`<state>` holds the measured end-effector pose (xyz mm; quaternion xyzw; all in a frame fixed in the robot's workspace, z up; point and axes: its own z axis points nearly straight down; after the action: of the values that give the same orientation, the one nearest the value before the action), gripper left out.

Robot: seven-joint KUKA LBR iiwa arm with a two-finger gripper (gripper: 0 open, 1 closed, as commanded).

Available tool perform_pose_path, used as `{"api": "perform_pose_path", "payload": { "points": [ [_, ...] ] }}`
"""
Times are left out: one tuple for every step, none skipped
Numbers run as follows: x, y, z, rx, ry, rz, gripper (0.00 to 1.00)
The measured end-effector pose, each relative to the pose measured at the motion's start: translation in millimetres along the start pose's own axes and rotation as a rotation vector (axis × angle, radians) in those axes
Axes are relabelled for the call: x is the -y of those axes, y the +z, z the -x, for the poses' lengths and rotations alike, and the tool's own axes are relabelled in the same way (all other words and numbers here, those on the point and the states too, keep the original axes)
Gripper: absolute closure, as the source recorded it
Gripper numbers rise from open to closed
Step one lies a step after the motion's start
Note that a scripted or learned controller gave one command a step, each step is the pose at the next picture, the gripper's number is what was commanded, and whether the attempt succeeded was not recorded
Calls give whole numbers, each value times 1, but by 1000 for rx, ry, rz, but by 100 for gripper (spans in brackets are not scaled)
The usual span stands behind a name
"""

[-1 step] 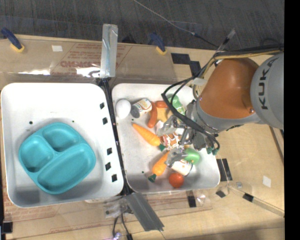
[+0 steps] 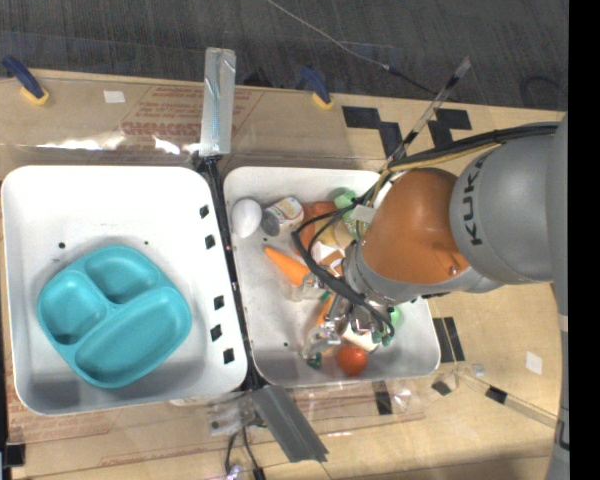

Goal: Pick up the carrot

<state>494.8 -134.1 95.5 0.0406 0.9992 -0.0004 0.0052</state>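
The carrot (image 2: 285, 265), orange and tapered, lies on the floor of the right bin (image 2: 270, 360) near its left wall, pointing up-left. My gripper (image 2: 330, 334) hangs low over the front half of that bin, to the right of and in front of the carrot. The arm's orange band (image 2: 410, 236) and grey wrist hide the bin's right half. A thin orange piece (image 2: 327, 308) shows just above the gripper; I cannot tell what it is.
A white egg-like ball (image 2: 246, 216), a small jar (image 2: 283, 211) and an orange item (image 2: 320, 211) lie at the right bin's back. A red tomato (image 2: 352, 359) sits beside the gripper. The left bin (image 2: 40, 198) holds a teal divided plate (image 2: 113, 313).
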Motion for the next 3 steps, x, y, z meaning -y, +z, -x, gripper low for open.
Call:
{"api": "perform_pose_path", "payload": {
  "points": [
    [-22, 4, -3, -12, 38, 2, 0],
    [-23, -7, -1, -11, 30, 1, 100],
    [-48, -192, -18, 3, -101, -1, 100]
  ]
}}
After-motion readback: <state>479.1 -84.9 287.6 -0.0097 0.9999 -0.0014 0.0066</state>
